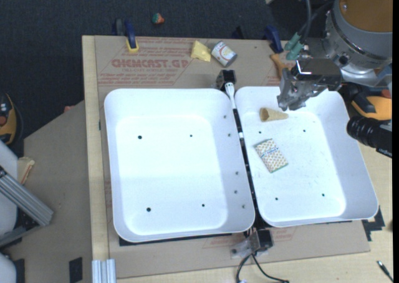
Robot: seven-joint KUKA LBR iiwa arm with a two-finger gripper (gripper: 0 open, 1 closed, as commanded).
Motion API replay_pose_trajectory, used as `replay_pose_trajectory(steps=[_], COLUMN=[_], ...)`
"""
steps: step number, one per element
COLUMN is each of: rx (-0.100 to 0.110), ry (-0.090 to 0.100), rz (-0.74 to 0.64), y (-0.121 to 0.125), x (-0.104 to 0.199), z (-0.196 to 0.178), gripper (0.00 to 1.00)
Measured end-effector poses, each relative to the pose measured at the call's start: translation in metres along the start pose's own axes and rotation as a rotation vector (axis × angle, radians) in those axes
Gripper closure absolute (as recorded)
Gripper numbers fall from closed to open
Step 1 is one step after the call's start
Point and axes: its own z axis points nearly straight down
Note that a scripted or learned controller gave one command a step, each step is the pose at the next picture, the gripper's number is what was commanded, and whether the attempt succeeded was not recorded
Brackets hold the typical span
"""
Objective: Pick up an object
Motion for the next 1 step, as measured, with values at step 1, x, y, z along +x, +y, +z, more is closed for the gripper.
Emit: replay_pose_trajectory(steps=[1], rx=[-0.018], ry=[0.003], rz=[0.000], y=[0.0020], x=[0.0475], z=[-0.0641], gripper=[1.00])
